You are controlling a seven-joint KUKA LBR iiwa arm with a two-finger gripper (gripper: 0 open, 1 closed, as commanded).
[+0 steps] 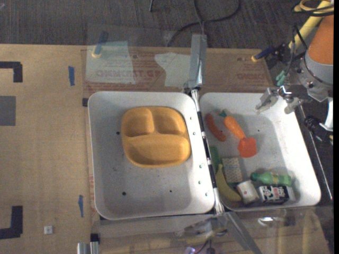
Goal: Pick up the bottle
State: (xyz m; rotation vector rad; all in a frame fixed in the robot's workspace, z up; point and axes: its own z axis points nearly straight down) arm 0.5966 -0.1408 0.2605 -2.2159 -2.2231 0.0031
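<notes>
Hovering over the far edge of the right bin (310,187), the gripper (277,100) has its fingers spread and clutching nothing. Well below the fingertips, the green bottle (271,178) lies on its side along the bin's near wall, probably just where it came to rest. A dark carton (273,193) touches it below; a small white cup (247,191) and banana (226,186) crowd leftward, narrowing any approach.
</notes>
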